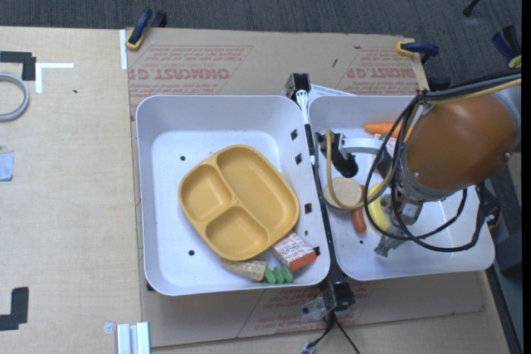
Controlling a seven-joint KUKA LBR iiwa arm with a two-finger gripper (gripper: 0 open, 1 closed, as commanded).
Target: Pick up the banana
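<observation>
Arm (452, 145) bulk, orange-banded and draped in black cables, covers most of the right bin (431, 261), and the claw (390, 215) beneath it is largely hidden, so whether it is apart or together I cannot tell. Just left of the claw, a yellow sliver of the banana (377, 211) peeks out from under the wrist, lying in the right bin (most of its length is covered). Further left of it sit a tan round piece (344, 193) and a small orange-red item (358, 221), hard to identify. An orange carrot-like tip (380, 128) shows behind the arm. Well to the claw's left, the left bin (158, 178) holds a yellow divided plate (239, 201), with a red-and-white packet (294, 251), a tan stick (245, 269) and a green piece (280, 275) along its near edge.
</observation>
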